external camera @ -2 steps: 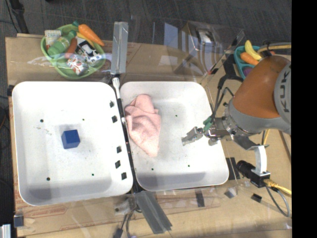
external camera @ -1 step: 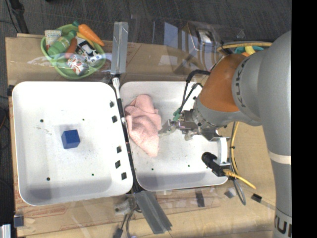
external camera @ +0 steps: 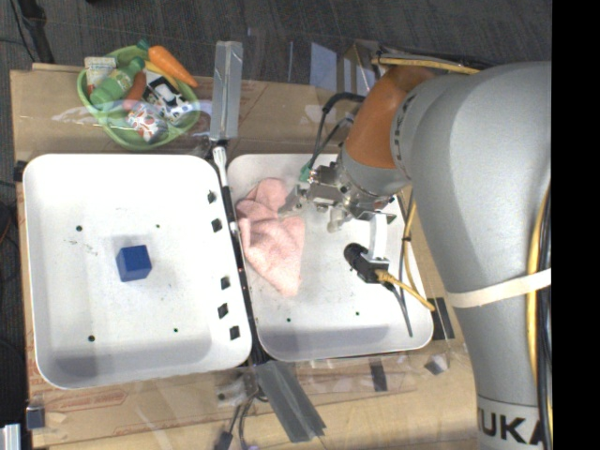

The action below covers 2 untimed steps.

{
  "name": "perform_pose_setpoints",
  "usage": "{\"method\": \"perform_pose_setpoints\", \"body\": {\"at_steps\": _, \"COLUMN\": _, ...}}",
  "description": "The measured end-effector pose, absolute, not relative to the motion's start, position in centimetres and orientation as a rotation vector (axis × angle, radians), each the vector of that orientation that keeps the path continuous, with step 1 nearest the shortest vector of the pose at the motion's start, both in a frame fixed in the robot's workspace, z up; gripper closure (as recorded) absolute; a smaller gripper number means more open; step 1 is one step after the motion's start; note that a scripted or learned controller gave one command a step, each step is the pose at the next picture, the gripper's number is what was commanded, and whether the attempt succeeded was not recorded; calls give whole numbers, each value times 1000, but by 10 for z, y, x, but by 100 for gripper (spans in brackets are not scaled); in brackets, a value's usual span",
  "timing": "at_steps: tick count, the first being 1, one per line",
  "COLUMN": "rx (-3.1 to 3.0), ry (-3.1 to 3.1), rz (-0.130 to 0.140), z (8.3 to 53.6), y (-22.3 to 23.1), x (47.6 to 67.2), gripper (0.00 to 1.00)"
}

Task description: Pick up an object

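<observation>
I see the gripper (external camera: pixel 317 198) low in the right bin (external camera: pixel 328 340), at the pink cloth's (external camera: pixel 272 237) 2 o'clock edge. I cannot tell the jaws' state. A shallow pinch may slip off loose folds.

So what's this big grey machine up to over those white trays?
It's a robot arm trying to pick something up. Its gripper is down in the right bin, right at the edge of a crumpled pink cloth, which looks like its target. I can't tell that it has hold of the cloth. A blue cube sits alone in the left bin, untouched. Behind the bins, a green bowl holds toy food and other small items.
</observation>
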<state>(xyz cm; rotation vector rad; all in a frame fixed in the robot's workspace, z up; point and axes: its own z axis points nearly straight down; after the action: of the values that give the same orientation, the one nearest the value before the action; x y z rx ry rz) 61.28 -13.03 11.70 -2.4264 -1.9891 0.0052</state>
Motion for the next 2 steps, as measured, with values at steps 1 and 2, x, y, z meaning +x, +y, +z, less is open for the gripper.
{"method": "perform_pose_setpoints", "body": {"at_steps": 1, "rx": -2251, "ry": -2189, "rz": 1, "z": 92, "y": -99, "x": 634, "gripper": 0}}
{"method": "perform_pose_setpoints", "body": {"at_steps": 2, "rx": -2214, "ry": -2227, "rz": 0, "z": 93, "y": -146, "x": 657, "gripper": 0}}
